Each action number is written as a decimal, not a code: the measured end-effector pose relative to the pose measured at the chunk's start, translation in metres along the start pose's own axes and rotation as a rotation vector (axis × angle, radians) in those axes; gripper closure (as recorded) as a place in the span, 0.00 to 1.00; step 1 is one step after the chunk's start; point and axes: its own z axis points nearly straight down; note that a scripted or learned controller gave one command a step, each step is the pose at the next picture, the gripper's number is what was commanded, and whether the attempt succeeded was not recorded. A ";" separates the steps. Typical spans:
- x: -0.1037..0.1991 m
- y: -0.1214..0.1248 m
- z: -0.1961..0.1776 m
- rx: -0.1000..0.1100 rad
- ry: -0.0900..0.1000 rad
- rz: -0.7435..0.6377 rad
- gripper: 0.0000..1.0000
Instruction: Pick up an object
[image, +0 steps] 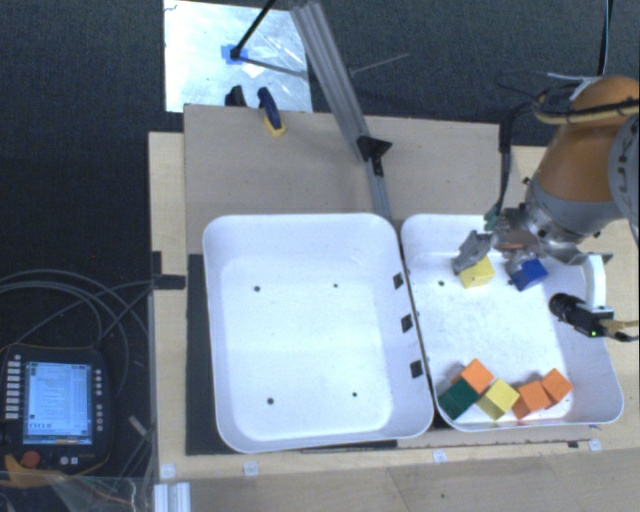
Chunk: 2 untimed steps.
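Arm (590, 150) comes in from the right, orange band above the wrist, wrist hanging over the back part of the right bin (600, 405). Gripper (497, 257) sits low over that bin's far end, with a grey finger (470, 252) angled down-left on one side and a second part toward the right. Yellow cube (477, 272) is just under and beside the grey finger, touching or nearly touching it, looks like it rests on the bin floor or just off it, can't tell which. Blue cube (528, 273) is just right of the yellow one, under the wrist body, partly covered by it. Fingers look spread, one each side of the gap between the two cubes, but can't tell for sure how far apart they are, and neither cube is clearly clamped between them. Near front of the same bin: cluster of five cubes packed together, an orange cube (477, 375) at the top left of the group, green cube (458, 399) touching it below-left, another yellow cube (497, 399) between the green and a second orange cube (532, 397), and a third orange cube (556, 384) at the right end near the bin wall. A black cylindrical part (573, 312) with a small green light sticks out over the right rim. Left bin (225, 300) sits flush beside the right one, black clips along the shared edge. Teach pendant (52, 405) with lit screen is on the floor at far left, cables running to it
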 end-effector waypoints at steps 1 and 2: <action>0.000 0.000 0.000 -0.001 0.000 0.001 0.00; 0.004 0.006 0.059 0.005 0.000 0.002 0.00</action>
